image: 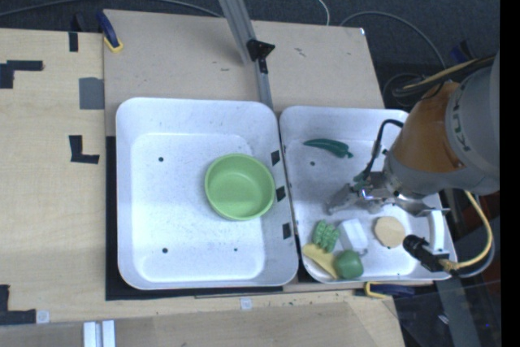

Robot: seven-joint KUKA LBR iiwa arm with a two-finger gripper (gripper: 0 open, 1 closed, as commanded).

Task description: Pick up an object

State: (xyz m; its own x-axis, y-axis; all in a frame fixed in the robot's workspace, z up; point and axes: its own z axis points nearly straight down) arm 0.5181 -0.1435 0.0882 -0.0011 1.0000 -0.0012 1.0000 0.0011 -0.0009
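The grey arm with its orange band reaches in from the right over the right white bin (325,119), and its jaws (351,195) hang low above the bin's middle; I cannot tell whether they are open or closed. Near them lie a round tan disc (389,231), a small white block (354,233), a green ridged piece (326,236) and a green ball (348,264), with a dark green pepper-shaped object (327,146) farther back. A light green plastic bowl (239,187) sits in the left white bin (154,134).

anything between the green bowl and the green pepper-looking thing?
Just the bins' adjoining walls. In the camera view, the green bowl sits in the left bin, the dark green piece in the right bin; otherwise bare white floor.
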